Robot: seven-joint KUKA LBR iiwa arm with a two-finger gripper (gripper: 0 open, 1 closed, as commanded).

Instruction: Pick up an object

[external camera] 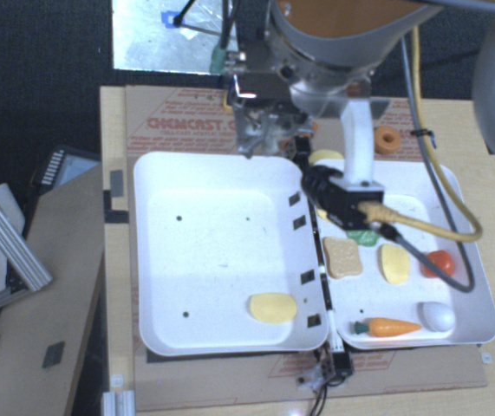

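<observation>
My gripper (262, 135) hangs over the back rim of the left bin (204, 224), near the divide between the two bins, and nothing is visible in it. In the left bin a yellow oval piece (272, 307) lies near the front right corner. The right bin (477, 306) holds a slice of toast (343, 256), a second yellow oval (394, 263), a red tomato (439, 263), a white egg (438, 316), a carrot (388, 326) and a green piece (364, 237) partly hidden under a cable. A yellow item (325, 157) peeks out behind the arm.
An orange ring (387, 139) lies at the back of the right bin. A white bracket (358, 150) and a black cable bundle (342, 199) hang over the right bin's left half. Cardboard (178, 120) lies under both bins.
</observation>
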